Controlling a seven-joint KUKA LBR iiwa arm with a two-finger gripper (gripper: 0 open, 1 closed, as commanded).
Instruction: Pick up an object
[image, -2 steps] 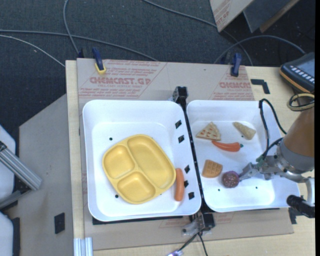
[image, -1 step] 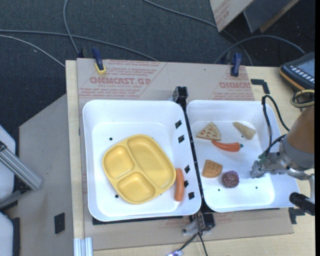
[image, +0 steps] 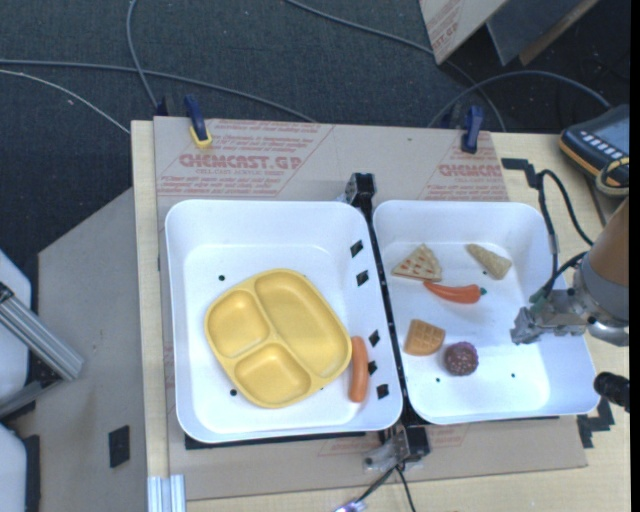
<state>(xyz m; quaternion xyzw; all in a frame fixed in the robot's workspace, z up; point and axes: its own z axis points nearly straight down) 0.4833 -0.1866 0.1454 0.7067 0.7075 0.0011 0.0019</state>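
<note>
Gripper (image: 527, 331) — over right bin (image: 520, 395)

Red chili pepper (image: 455, 292), lying flat, right bin (image: 530, 395)

Yellow divided plate (image: 276, 337) and orange sausage (image: 358, 368) in white left bin (image: 190, 300); red pepper (image: 453, 292), maroon ball (image: 461, 358), tan wafer (image: 418, 264).

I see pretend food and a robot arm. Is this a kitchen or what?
Probably a robot test lab, not a kitchen. The white bins sit on a board held by clamps, cables trail across the dark floor, and the food, like the red pepper, looks like a toy near the gripper.
</note>
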